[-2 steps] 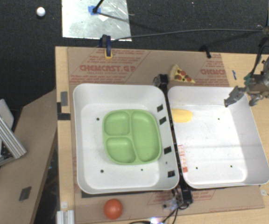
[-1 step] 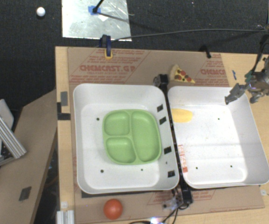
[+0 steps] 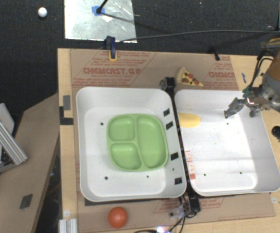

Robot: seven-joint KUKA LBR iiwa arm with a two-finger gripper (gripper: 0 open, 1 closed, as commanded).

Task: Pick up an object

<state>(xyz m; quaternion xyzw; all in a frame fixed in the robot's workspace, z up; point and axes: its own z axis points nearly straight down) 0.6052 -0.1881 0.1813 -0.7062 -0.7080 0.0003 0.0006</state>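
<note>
Pale yellow, soft-looking oblong object (image 3: 189, 120) lies flat on the floor of the right-hand shallow white bin (image 3: 256, 178), close against the bin's left wall, towards its far end. This is the only loose item in that bin, so judged the pick target.

Gripper (image 3: 238, 107) sits right of the yellow object, well apart from it, over the same bin's far edge; whether it is spread or pressed together I cannot tell. Nothing seen pinched.

Left of the yellow object, across the dividing wall, a green three-compartment plastic tray (image 3: 137, 141) lies flat in the left white bin (image 3: 89, 106). A toy pizza slice (image 3: 189, 77) rests on the cardboard-covered table (image 3: 130, 64) beyond the yellow object; an orange ball (image 3: 117, 217) sits on the near side.
</note>
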